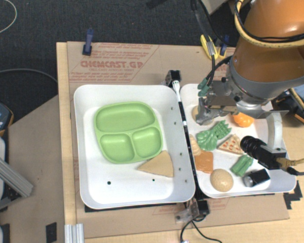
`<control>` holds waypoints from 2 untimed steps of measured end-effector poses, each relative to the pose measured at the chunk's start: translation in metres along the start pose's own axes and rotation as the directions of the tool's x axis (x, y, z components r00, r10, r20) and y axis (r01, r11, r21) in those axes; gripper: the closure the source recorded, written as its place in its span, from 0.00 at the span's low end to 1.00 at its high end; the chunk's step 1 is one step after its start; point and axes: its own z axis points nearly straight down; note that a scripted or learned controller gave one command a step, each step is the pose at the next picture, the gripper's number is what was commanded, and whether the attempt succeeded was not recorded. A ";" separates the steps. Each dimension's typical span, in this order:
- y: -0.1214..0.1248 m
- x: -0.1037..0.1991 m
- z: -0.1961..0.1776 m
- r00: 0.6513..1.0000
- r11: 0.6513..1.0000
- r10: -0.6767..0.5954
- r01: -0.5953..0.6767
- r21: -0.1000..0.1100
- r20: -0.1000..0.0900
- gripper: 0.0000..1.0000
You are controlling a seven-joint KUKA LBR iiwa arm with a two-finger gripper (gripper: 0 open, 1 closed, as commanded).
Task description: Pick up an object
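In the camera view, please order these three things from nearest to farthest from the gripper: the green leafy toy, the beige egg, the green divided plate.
Measured from the gripper, in the right bin:
1. Green leafy toy, just below it in the right bin.
2. Beige egg, at the right bin's near edge.
3. Green divided plate, across in the left bin.

Blue clamp (87,41) on printed board (111,65), dark carpet (66,9), cables (5,14)

dark carpet floor (91,9), brown bench board (116,59)
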 end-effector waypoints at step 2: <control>-0.002 0.066 0.007 1.000 1.000 -0.006 0.006 0.009 -0.002 1.00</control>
